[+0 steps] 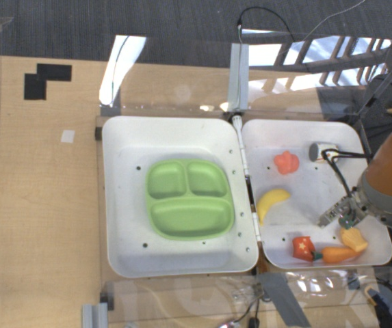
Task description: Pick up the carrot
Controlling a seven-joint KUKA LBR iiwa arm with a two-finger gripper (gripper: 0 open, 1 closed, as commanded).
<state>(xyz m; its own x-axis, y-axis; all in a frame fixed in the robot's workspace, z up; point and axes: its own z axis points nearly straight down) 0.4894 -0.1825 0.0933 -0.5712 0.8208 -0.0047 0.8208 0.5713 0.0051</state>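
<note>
Two bins; carrot (337,254) lies at lower right of frame, by the right bin's (332,132) front wall, next to a red veg (303,247). Gripper (339,214) hovers just above it, w/ nothing held, jaws look apart. Approach step; next: drop lower-left, close.

We are seeing the carrot (337,254) lying flat in the right bin (305,137), near its front edge: orange, tapered, stretching left to right, thin end appearing to be touching a red piece (302,247).
</note>
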